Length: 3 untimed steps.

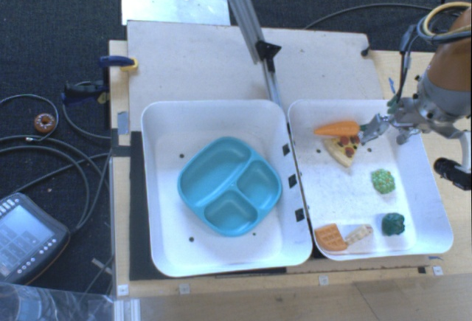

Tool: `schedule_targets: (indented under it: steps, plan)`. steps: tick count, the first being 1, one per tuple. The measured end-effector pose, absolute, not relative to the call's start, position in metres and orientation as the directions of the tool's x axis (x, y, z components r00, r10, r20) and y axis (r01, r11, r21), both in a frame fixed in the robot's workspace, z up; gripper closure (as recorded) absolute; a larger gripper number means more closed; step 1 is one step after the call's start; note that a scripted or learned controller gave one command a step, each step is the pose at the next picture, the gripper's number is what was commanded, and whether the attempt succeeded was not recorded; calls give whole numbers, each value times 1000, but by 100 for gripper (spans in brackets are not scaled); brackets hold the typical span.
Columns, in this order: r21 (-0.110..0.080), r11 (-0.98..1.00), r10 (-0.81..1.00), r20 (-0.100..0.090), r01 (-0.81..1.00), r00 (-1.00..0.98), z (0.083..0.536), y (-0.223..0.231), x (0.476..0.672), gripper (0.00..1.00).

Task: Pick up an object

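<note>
camera view: orange carrot (338,129) beside pizza slice (342,151).

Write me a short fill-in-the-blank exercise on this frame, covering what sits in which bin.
1. The blue divided plate lies in the ____ bin.
2. The gripper hovers beside the toy carrot, whose colour is ____.
3. The plate has ____ compartments.
4. The dark green broccoli sits in the right bin with the pizza slice, nearer the ____ edge.

Missing words: left; orange; three; front
</note>
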State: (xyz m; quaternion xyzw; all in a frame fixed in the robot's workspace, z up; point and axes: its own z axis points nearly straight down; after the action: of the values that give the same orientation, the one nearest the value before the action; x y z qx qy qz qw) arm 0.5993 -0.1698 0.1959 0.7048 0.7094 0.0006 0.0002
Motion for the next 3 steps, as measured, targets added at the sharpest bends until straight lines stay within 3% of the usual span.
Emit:
schedule_targets:
  steps: [1,3]
  plan:
    - [1,7,1000,1,1000,-7,196,-170,599,0]
    - [-3,0,1000,1,1000,0,89,-172,589,0]
